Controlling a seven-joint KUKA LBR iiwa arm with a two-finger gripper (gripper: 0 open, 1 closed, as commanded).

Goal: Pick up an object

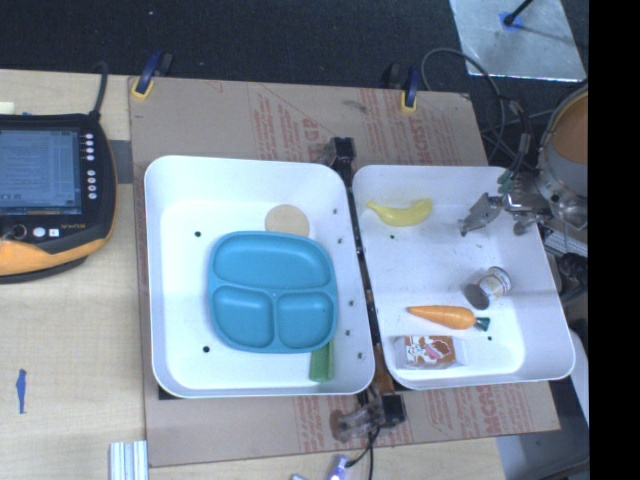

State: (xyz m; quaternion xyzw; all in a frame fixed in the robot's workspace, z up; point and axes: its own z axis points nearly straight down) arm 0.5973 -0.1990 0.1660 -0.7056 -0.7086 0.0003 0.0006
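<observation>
Your end effector (484, 213) hangs over the far right part of the right bin (540, 363), its two metal fingers spread apart with nothing between them. You can see the grey wrist and an orange band of the arm (568, 138) just behind it, at the right edge.

Closest to the end effector, to its left in the same bin, lies a yellow banana (400, 211), apart from the fingers. Nearer the camera than the end effector sits a small grey can (488, 287) tipped on its side. Further on in that direction you find an orange carrot (442, 316) with a green tip, and beyond it, by the near wall, a small flat packet (429, 350) with red print.

Well to the left of the end effector is the left bin (170, 268), touching the right one along their shared edge. It holds a blue divided plate (271, 291), a pale round disc (287, 219) just behind the plate, and a green piece (321, 364) against the near rim.

Both bins rest on a brown cardboard sheet (260, 118) clamped at its far edge by two clips, laid on a light wooden tabletop (70, 368). Far to the left sits a control pendant (50, 193) with a lit screen. Past the tabletop you see dark carpet (300, 18).
</observation>
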